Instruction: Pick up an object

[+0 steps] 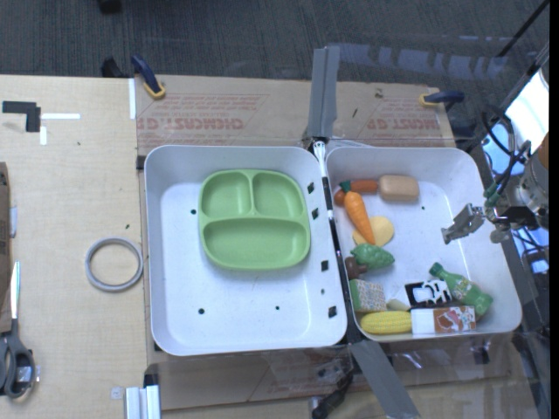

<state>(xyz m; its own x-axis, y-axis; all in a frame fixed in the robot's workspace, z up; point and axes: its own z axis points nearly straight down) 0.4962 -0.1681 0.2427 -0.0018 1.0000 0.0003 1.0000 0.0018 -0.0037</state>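
Note:
My gripper (460, 224) hangs over the right side of the right bin (454, 166), above bare white floor and touching none of the toys. Left of it lie an orange carrot (356, 213), a red sausage (363, 185), a tan bread roll (398, 188) and a pale yellow piece (383, 230). Lower down are a green leafy toy (372, 256), a waffle-like block (367, 295), a corn cob (386, 323), a black-and-white toy (426, 292), a green bottle (463, 290) and a red-and-white box (445, 319).
The left bin (175, 278) holds a green divided plate (255, 218). On the bench to the left lie a tape ring (113, 263) and scissors (16, 358). Clamps (148, 77) hold cardboard behind the bins. A grey divider (323, 94) stands between the bins at the back.

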